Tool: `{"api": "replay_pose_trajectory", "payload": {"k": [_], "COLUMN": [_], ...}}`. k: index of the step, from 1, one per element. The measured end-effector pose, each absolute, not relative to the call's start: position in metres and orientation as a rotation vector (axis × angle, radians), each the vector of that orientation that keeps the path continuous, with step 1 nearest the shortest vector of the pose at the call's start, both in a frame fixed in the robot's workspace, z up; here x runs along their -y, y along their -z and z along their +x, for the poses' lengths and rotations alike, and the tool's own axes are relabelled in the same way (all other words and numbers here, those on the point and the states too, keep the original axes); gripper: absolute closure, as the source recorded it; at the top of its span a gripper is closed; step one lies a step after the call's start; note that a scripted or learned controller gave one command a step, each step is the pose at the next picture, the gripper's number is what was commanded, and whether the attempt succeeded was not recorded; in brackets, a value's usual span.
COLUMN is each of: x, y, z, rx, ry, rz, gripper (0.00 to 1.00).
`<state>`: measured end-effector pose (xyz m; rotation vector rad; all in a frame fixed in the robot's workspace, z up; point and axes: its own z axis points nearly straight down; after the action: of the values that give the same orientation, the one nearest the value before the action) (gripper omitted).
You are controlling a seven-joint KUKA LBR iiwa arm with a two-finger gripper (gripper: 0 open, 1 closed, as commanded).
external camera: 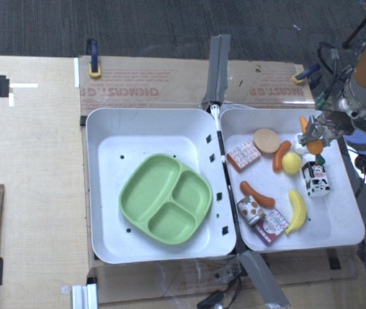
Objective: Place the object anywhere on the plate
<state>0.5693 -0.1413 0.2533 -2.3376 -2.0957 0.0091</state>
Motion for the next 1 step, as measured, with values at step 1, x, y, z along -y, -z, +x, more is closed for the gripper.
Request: {"api": "replay_pose_trajectory", "payload": {"k": [1], "x": [0.0857], "y": [-0.1893], "z": [0.5496], "rx": [2.368], "ry": [-0.005], "rz": [-2.059], "gripper": [1.0]}}
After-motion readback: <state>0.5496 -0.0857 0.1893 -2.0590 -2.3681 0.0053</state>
